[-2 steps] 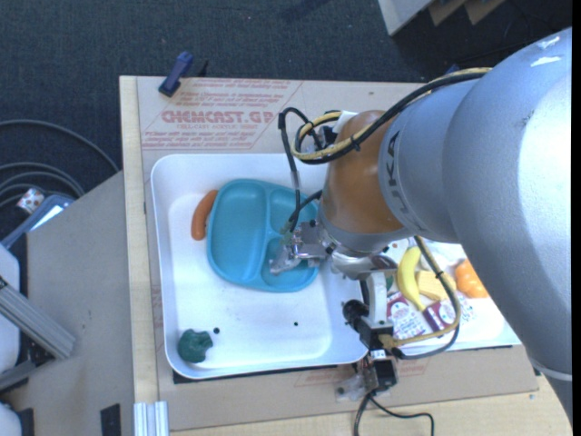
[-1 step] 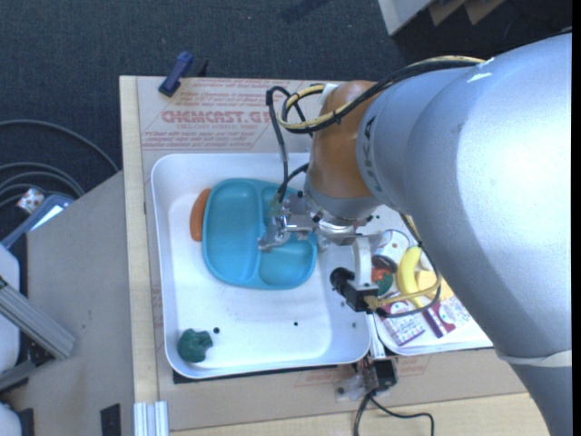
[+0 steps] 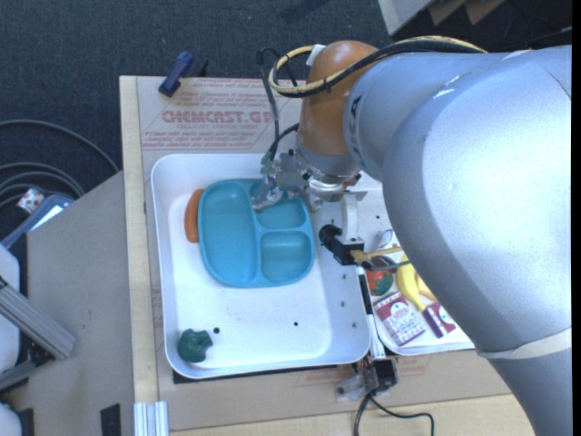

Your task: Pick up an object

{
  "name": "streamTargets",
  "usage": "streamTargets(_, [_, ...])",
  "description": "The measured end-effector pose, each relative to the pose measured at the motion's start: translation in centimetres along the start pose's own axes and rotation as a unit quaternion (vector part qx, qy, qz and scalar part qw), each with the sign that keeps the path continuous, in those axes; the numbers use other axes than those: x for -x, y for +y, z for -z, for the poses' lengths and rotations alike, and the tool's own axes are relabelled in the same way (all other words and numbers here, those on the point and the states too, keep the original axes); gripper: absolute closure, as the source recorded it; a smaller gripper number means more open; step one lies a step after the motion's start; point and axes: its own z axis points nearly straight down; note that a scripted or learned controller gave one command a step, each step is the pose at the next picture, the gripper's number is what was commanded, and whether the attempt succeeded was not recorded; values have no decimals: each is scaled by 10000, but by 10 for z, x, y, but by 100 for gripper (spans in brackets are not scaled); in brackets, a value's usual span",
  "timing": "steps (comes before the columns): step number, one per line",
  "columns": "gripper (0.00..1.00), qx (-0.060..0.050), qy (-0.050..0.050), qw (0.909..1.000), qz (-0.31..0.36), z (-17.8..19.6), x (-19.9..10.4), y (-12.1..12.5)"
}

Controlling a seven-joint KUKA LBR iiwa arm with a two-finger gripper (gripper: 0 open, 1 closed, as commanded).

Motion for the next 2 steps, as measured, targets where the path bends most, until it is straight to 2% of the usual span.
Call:
streamTargets(1, [100, 18, -51, 10000, -3, 7, 4, 0])
streamTargets(2, [0, 16, -17, 10000, 9, 8, 0, 0])
